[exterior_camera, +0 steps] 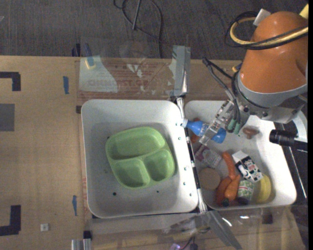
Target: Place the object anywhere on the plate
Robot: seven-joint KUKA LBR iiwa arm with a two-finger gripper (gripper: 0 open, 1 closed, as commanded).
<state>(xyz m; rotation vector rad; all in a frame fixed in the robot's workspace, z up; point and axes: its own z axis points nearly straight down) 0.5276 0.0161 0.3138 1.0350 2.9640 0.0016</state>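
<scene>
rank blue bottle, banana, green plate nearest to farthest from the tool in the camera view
From the tool:
1. Blue bottle, right beside it at the right bin's upper left.
2. Banana, at the right bin's lower right corner.
3. Green plate, in the left bin.

Robotics lab setup. Plywood desk (pixel 39 161) marked with blue tape (pixel 65 84) and black corner markers (pixel 11 80) left of two white bins (pixel 93 161); loose cables (pixel 142 14) on grey carpet (pixel 49 24) behind; grey-orange arm (pixel 274 53) right of them.
</scene>
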